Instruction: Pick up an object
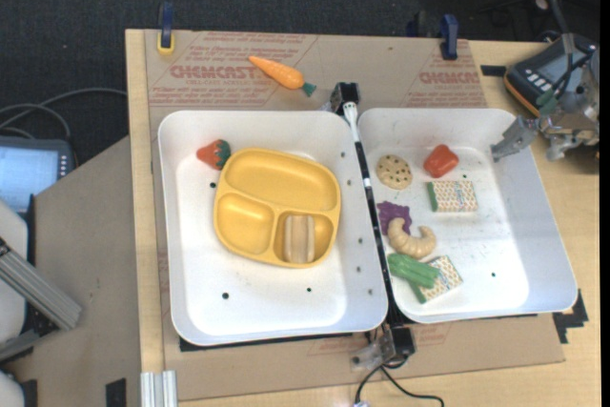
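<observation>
At the right bin's far right corner, the grey two-finger gripper [507, 144] hangs over the rim, nothing between its fingers; they look slightly spread, grey tips aimed toward the bin's middle. Nothing picked yet. Nearest candidate, I'd judge: the red rounded plastic piece [440, 160], leftward from the tips and just inside the far edge of the shallow white right bin [534, 243]. Just on its near side lies the pale speckled rectangular block [453, 196], long axis running across the bin. Further left, the round tan cookie [393, 171] by the left wall. Toward the near left corner: a purple lump [392, 213], a curved tan croissant shape [416, 241], a green piece [414, 270], all crowded and touching.
</observation>
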Robot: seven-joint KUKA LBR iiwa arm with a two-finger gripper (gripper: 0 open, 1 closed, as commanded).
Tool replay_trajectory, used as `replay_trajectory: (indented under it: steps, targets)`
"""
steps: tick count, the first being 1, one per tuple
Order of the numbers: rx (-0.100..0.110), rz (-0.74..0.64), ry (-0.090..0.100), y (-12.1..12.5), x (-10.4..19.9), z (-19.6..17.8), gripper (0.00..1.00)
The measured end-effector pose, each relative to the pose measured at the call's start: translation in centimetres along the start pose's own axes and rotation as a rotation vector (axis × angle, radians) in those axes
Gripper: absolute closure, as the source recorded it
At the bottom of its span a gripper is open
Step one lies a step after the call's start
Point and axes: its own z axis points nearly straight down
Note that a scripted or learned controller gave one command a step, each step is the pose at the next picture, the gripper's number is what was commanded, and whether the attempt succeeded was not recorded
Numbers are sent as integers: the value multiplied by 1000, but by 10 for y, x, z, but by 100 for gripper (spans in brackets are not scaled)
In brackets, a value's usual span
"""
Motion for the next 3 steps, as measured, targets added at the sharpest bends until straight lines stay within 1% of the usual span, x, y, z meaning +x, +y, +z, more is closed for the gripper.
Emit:
replay_trajectory:
  steps: [1,2,3]
  targets:
    - [8,-3,4,45,22,114,0]
    - [1,-2,0,70,20,171,0]
    - [-5,-2,-2,99,18,168,0]
